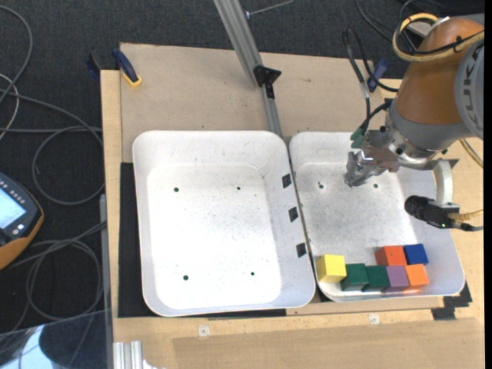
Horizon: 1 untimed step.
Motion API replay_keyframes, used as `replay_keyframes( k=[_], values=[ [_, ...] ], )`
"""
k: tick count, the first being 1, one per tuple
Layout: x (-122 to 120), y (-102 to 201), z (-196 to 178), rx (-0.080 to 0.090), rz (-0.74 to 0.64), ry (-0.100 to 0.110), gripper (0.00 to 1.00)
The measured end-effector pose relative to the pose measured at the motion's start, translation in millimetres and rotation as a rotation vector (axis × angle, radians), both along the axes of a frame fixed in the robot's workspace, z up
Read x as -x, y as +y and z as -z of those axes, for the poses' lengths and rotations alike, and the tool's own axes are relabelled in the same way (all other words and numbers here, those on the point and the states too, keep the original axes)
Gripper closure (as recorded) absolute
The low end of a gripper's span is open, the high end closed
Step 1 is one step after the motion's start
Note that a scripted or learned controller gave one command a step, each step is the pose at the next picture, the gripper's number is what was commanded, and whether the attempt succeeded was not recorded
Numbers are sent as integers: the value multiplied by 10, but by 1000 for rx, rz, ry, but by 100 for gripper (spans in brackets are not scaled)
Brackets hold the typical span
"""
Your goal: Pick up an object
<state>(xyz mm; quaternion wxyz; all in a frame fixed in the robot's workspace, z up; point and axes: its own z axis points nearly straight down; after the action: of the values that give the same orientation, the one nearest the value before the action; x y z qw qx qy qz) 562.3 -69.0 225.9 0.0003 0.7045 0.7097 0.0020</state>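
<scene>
Risk, judged from present layout: blocks [375, 269] sitting packed edge to edge along near wall of right bin [338, 206], well apart from gripper [358, 174]. Any descent into that cluster risking fingers landing on top faces or wedging between neighbours, pushing pieces aside rather than seizing one. Yellow block [332, 266] lying at cluster's left end, hard against bin's near wall, leaving scant room on that side. Left bin [154, 206] bordering right bin, playing no part. Gripper hovering over far half of right bin, above bare floor, touching nothing, carrying nothing visible. Finger spread: cannot tell from this angle.
</scene>
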Motion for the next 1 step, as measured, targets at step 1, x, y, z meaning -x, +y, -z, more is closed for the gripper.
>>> replay_keyframes(
  k=[1],
  values=[
    [19, 642, -86, -1, -1, 1, 100]
  ],
)
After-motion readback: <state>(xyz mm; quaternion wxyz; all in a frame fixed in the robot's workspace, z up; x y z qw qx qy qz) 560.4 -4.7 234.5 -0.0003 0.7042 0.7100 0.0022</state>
